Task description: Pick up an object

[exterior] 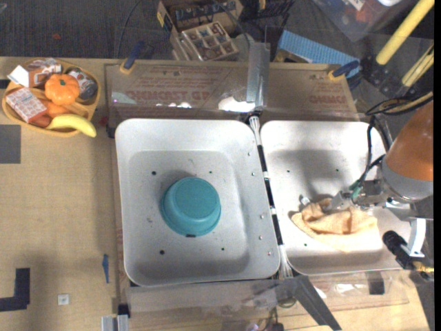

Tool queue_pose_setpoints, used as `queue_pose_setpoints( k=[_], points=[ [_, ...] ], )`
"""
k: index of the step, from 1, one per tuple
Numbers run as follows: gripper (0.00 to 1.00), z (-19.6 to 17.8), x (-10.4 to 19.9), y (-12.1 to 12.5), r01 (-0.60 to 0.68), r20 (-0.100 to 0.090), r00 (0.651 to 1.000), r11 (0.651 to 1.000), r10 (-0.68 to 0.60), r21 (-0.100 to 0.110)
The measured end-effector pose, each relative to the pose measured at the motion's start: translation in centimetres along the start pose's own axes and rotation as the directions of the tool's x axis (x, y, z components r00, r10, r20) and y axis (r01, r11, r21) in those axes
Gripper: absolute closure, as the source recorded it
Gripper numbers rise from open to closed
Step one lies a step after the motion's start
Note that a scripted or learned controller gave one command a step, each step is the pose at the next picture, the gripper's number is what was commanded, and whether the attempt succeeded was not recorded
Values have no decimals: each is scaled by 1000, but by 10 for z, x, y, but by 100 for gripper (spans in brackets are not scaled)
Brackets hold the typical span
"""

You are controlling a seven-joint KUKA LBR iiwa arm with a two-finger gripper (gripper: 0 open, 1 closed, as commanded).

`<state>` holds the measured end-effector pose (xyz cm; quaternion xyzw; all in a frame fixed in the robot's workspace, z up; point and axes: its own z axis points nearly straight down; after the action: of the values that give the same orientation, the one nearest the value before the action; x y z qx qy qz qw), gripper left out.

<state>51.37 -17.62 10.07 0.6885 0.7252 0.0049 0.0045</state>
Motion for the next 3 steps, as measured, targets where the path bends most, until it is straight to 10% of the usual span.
queue_pose_setpoints(
  k=[1, 2, 3],
  points=[
    [0, 10, 57, -11, 19, 3, 1000, 1000, -19, 1],
    [100, 0, 56, -10, 14, 1, 1000, 1000, -14, -3],
    [0, 0, 55, -10, 14, 2, 1000, 1000, -14, -3]
  ],
)
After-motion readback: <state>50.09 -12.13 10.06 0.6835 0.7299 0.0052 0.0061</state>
